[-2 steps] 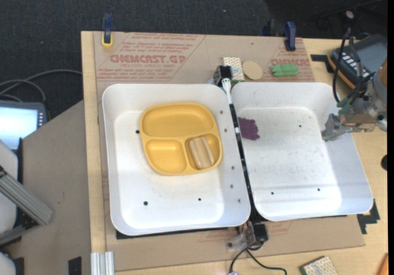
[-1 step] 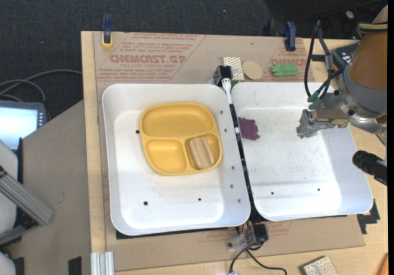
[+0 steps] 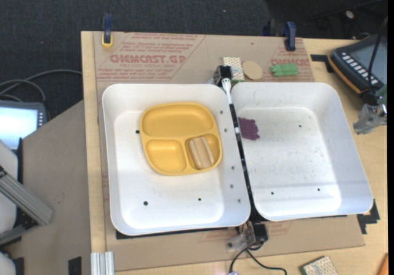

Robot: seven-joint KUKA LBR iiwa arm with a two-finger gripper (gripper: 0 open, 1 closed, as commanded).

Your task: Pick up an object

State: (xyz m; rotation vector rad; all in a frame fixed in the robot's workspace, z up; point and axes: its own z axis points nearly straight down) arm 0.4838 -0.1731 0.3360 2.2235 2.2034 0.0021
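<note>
A yellow divided plate [image 3: 179,137] lies in the left white bin [image 3: 123,194]. A tan, rounded block [image 3: 200,151] rests in the plate's lower right compartment. In the right white bin [image 3: 320,200] a small purple object [image 3: 248,128] lies on the floor close to the left wall, beside the seam between the two bins.
Behind the bins, on the brown board, sit a tan disc [image 3: 252,70], a small green object [image 3: 284,70] and a patterned white tag [image 3: 232,63]. A dark pendant device [image 3: 360,66] and a grey metal piece [image 3: 370,119] stand off the right bin's far right rim.
</note>
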